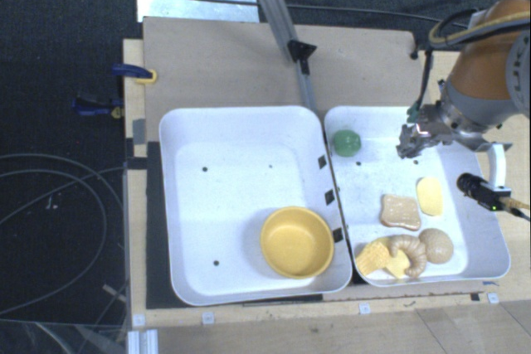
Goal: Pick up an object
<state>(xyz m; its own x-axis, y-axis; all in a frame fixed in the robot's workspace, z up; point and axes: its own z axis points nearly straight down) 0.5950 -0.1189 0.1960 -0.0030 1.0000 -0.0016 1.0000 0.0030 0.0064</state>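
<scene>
My gripper (410, 147) hangs over the back of the right bin (365, 186), right of a green ball (346, 143) and above a pale yellow oval piece (429, 196). Nothing shows between its fingers. Toward the front of that bin lie a tan bread slice (400, 212), a beige round roll (436, 244), a curled tan croissant-like piece (411, 249) and a yellow corn-like piece (374, 258). A yellow bowl (296, 241) sits at the front right of the left bin (216, 170).
A grey metal pole (278, 8) slants down from the top to the bins' back edge. The bins' shared wall (329, 186) runs between them, with black clips on it. A blue and yellow clamp (124, 75) grips the bench's left edge.
</scene>
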